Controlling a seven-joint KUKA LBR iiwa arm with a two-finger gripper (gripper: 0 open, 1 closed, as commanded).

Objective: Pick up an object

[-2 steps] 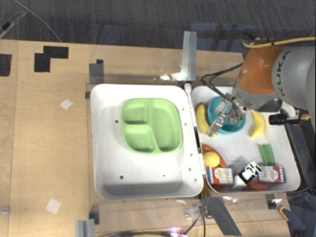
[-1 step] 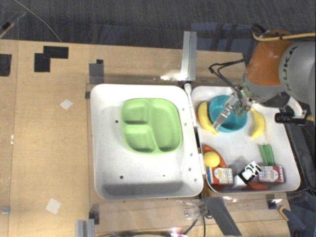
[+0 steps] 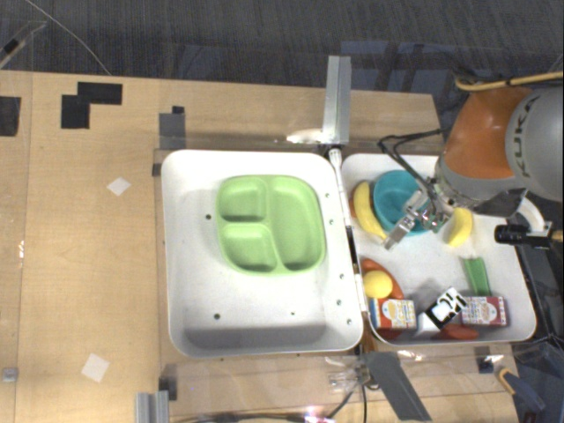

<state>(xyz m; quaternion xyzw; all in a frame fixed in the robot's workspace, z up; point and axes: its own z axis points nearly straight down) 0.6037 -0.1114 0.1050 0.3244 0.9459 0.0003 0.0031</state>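
My gripper (image 3: pixel 412 218) hangs low over the right bin (image 3: pixel 520 324), at the right rim of a teal bowl (image 3: pixel 392 196). Left of the bowl lies a banana (image 3: pixel 365 210), and a small yellow piece (image 3: pixel 459 226) rests just right of the gripper. Nearer the front are a yellow round fruit (image 3: pixel 377 284) against a red item (image 3: pixel 374 266), a green stick (image 3: pixel 477 276), two small cartons (image 3: pixel 393 314) (image 3: pixel 485 310) and a black-and-white object (image 3: pixel 447 305). Nothing is visibly held.
The left bin (image 3: pixel 189 324) holds a green divided plate (image 3: pixel 269 223). A metal post (image 3: pixel 337 100) stands behind the wall between the bins. The grey arm with its orange band (image 3: pixel 480 139) crosses the right bin's back right corner.
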